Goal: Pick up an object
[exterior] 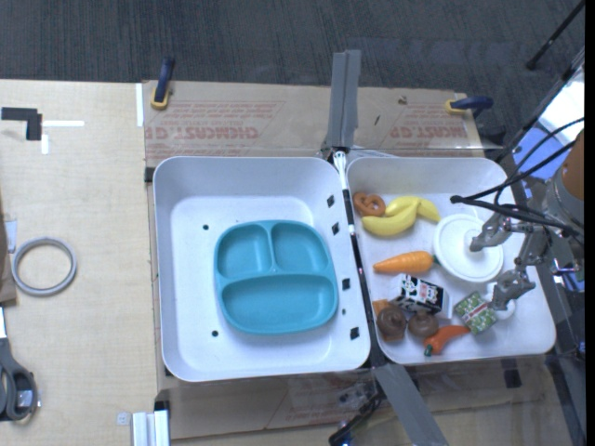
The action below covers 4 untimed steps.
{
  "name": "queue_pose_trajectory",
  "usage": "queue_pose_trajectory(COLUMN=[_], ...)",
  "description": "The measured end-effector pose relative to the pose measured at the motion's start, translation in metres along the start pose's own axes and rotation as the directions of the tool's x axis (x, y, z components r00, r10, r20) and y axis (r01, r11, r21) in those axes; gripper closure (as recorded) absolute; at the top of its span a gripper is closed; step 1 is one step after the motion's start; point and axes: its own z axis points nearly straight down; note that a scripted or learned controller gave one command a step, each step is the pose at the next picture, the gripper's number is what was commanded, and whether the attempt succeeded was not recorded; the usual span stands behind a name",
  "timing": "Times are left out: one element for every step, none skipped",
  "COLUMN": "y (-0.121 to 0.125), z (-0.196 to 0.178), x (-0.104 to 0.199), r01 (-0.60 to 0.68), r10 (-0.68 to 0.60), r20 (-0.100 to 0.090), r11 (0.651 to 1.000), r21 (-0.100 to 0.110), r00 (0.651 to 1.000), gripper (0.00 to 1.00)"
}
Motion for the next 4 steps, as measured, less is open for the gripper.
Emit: queue_pose_trajectory(y=[0.006,0.007,0.047,0.102], z=[0.141,0.132,0.145,0.047], x=[0.005,0.004,0.007,0.009], r01=[-0.195,-0.191,-0.426,-0.030], r10=[0.195,0.191,0.426,0.030], r20=[0.013,0.014,0.007,-0.001], r11=[0.981,0.981,0.905,1.000], r21=[0.000,0.001,0.002,0.000], r00=[0.981,0.981,0.905,1.000], gripper=[0.00,1.00,1.00,1.00])
